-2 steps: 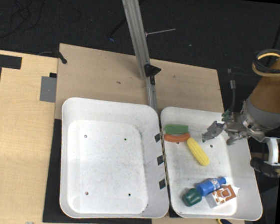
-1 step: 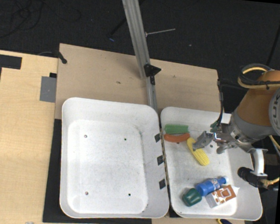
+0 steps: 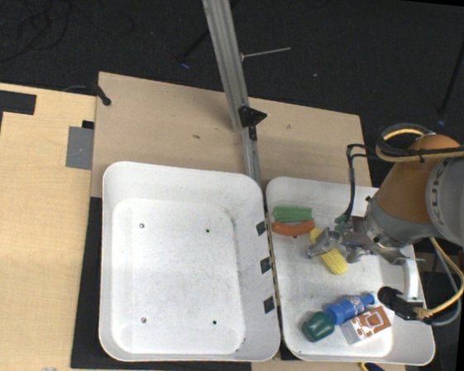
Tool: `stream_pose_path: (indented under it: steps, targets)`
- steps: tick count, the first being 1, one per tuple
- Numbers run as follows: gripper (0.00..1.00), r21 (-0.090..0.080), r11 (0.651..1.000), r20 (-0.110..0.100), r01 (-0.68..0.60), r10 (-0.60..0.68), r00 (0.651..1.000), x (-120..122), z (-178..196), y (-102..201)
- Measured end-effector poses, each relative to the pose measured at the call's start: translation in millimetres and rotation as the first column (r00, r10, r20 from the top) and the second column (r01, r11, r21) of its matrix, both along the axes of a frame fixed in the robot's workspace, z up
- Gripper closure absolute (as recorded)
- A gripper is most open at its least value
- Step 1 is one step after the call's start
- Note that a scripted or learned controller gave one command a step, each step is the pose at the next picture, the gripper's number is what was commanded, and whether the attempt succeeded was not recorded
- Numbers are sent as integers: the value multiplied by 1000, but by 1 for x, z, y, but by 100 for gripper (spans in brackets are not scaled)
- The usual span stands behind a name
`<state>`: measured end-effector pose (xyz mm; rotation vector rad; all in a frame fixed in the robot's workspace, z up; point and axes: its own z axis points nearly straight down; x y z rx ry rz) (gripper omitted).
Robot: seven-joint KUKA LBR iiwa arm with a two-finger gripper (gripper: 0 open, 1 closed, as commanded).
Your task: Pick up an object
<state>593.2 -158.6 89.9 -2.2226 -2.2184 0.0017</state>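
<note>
In the right bin [image 3: 413, 347] lie a green piece [image 3: 293, 214] on top of an orange piece [image 3: 292, 227] at the far left. A yellow object [image 3: 335, 263] rests near the bin's middle. My gripper [image 3: 329, 245] is low in this bin, right at the yellow object's upper edge and just right of the orange piece. A small yellow bit [image 3: 315, 233] shows beside the gripper's left. At the near side sit a blue bottle [image 3: 350, 306], a dark green round object [image 3: 317, 326] and a brown-and-white box [image 3: 368, 325].
The left bin [image 3: 182, 258] is wide and white, with a shared wall [image 3: 267, 259] between the bins. A slanted metal rail [image 3: 229, 64] rises behind them. The arm's grey and orange body [image 3: 418, 197] and its cables cover the right bin's far right corner.
</note>
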Motion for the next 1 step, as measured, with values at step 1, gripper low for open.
stream_pose_path:
  steps: [1]
  targets:
    - [100, 0, 1000, -1, 5, -5, 1000, 0, 12, -1]
